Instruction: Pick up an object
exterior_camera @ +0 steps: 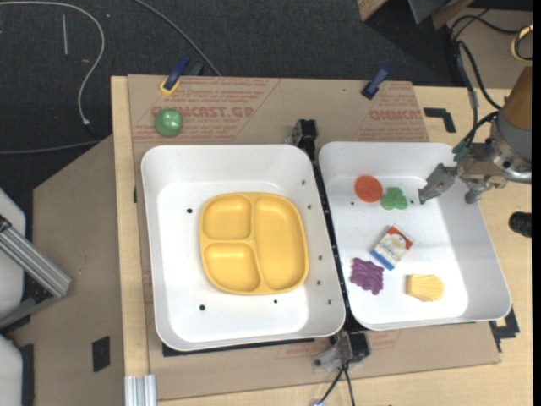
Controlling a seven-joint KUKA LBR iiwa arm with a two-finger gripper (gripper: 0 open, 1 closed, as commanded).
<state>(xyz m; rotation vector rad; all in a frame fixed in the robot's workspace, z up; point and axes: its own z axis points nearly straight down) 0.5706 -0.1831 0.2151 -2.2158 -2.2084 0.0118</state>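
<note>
Claw (pixel 452 186) stood spread and empty above the right bin (pixel 490 269). Nearest, the green toy (pixel 392 199) appeared light, rigid, small; grasp across its width advised.

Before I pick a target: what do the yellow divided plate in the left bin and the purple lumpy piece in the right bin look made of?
The yellow divided plate looks like moulded plastic: uniform colour, rounded compartment ridges, soft sheen. The purple lumpy piece looks like matte plastic or rubber, probably toy grapes; at this size I can't tell which.
</note>
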